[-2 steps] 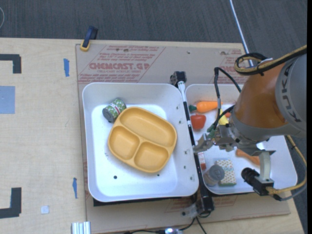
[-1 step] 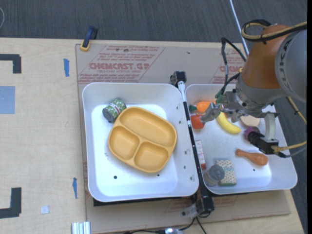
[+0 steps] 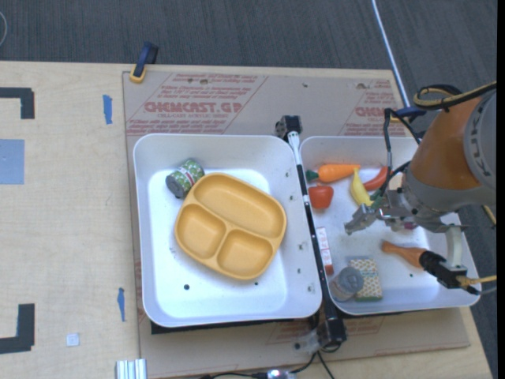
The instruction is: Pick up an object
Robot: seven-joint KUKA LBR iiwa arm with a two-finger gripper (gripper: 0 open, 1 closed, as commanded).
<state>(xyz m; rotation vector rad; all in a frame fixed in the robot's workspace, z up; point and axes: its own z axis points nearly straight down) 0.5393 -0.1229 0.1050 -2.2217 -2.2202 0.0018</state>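
My gripper (image 3: 364, 215) hangs low over the middle of the right bin (image 3: 442, 297), reaching in from the right under the orange band of the arm. Just above it lie a yellow banana (image 3: 360, 189) and a red chili (image 3: 377, 178). An orange carrot (image 3: 338, 172) sits at the bin's far left, with a red tomato (image 3: 320, 197) below it. A second carrot (image 3: 406, 253) lies to the lower right of the gripper. Nothing shows as held in the gripper.
A sponge (image 3: 368, 283) and a round grey tin (image 3: 349, 279) rest at the right bin's near left corner. The left bin (image 3: 150, 212) holds a yellow divided plate (image 3: 230, 225) and a small can (image 3: 184, 178). Cables run off the arm at the right.
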